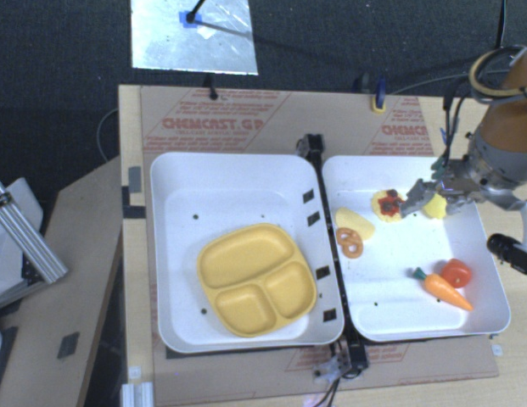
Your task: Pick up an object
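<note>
**A:** What did the setting look like?

**B:** Dark carpet lay behind a pale worktop (93, 227), where two shallow white bins sat side by side on a printed board. The left bin (174, 193) carried a yellow compartment tray (256, 278) lying flat, probably waiting to receive whatever got lifted.

**A:** And the pickable things?

**B:** All were in the right bin (488, 312). A small red-and-yellow toy (387, 203) lay near the far wall, with a yellow piece (434, 208) just beside it. A pale yellow slice (355, 223) touched a pretzel-like ring (350, 244) close to the divider. A toy carrot (445, 291) lay against a red tomato (456, 271) towards the near corner.

**A:** Where was the arm?

**B:** Reaching in from the right, its claw (416, 198) hung low between the red-and-yellow toy and the yellow piece, likely lined up on one of them. I couldn't tell how wide the claw stood, or whether it had hold of anything.
</note>
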